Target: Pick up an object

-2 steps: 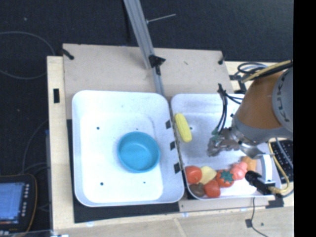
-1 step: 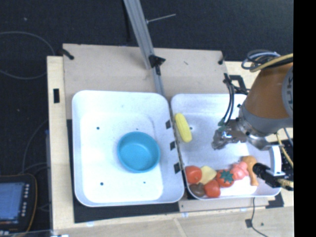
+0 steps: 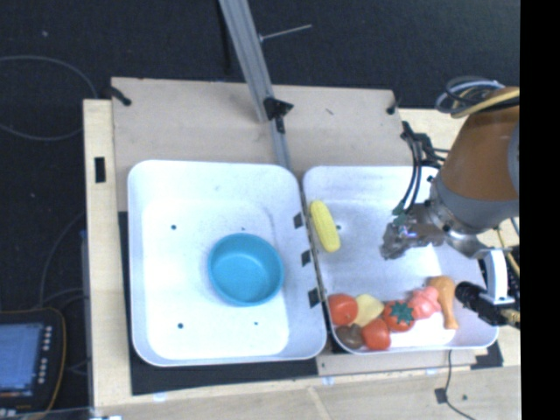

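Observation:
My gripper [image 3: 398, 240] hangs over the middle of the right bin [image 3: 367, 186], at the end of the grey arm with its orange band. Nothing shows between its tips. A yellow corn cob [image 3: 325, 226] lies near that bin's left wall, apart from the gripper. Along the bin's front wall lies a cluster of toy food: a red tomato [image 3: 342, 308], a yellow piece [image 3: 369, 307], a red strawberry-like piece [image 3: 377, 333], a pink piece [image 3: 425, 303] and an orange carrot-like piece [image 3: 445, 297]. A blue bowl [image 3: 245, 269] sits in the left bin [image 3: 166, 191].
A grey metal pole [image 3: 249, 51] slants from the top down to the gap between the bins. Cables [image 3: 468, 94] loop at the right behind the arm. A small screen [image 3: 26, 357] sits off the bench at the lower left.

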Robot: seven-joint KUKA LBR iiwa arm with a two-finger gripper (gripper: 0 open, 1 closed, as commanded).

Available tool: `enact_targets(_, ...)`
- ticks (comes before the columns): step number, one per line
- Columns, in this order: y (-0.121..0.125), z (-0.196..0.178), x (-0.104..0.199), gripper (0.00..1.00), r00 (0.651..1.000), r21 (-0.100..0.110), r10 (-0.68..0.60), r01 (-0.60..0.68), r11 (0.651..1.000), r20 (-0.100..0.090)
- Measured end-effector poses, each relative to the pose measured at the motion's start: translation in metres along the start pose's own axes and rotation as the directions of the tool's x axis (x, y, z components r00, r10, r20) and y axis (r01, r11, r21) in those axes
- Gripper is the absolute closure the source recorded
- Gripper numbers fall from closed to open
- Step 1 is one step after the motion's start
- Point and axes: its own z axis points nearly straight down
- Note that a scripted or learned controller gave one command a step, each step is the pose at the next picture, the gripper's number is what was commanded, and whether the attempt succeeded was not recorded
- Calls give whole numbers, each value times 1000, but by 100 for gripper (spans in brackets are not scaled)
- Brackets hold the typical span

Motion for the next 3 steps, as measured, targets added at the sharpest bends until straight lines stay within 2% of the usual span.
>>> enact_targets(2,61,8,92,100,1000,4,-2,2,1000,-2)
enact_targets(3,80,-6,135,100,1000,4,-1,1,1000,-2)
